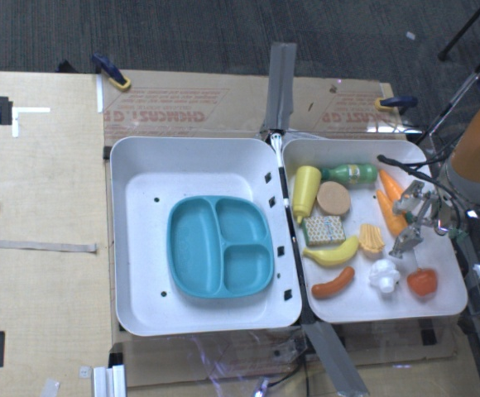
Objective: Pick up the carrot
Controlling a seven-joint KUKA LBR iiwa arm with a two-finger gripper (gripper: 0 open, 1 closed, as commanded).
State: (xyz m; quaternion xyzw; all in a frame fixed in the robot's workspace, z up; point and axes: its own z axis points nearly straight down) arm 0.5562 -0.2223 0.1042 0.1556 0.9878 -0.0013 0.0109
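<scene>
Orange carrot lies at a slant in the right white bin, near its far right side. Just right of the carrot, the gripper hangs low, touching or almost touching it; whether it is spread or pinching cannot be told. Left of the carrot sit a round cookie, green bottle and banana.

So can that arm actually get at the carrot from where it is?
Probably yes. The gripper sits right over the carrot in the right bin, and nothing lies on top of it, though the corn is close beside.
</scene>
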